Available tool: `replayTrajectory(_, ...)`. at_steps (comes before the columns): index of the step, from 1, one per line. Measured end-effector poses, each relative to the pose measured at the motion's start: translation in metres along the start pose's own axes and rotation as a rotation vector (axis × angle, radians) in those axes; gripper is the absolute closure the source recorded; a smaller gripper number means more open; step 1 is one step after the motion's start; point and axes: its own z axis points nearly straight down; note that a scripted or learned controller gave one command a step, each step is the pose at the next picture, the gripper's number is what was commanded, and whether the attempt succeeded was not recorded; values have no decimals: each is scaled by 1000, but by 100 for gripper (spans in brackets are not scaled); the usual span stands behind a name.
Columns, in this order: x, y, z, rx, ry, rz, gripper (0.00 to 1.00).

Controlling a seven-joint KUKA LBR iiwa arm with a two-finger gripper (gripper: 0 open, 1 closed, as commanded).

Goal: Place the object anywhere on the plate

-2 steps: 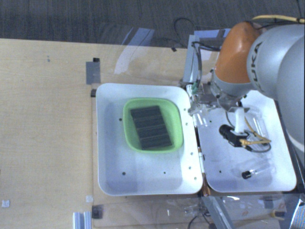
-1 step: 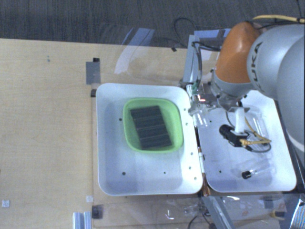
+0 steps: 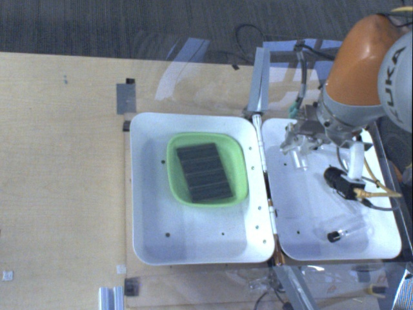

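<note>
Camera view, reading left to right for you: the left bin is carrying a green plate, and a dark ridged block is lying flat on it. Moving to the right bin, the gripper is hanging over its upper left part; you cannot tell its state. A clear item with a black cap is lying near the front right corner
</note>
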Motion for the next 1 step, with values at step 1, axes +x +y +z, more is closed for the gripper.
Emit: replayTrajectory(1, -70, -33, 46, 4, -1, 2, 0)
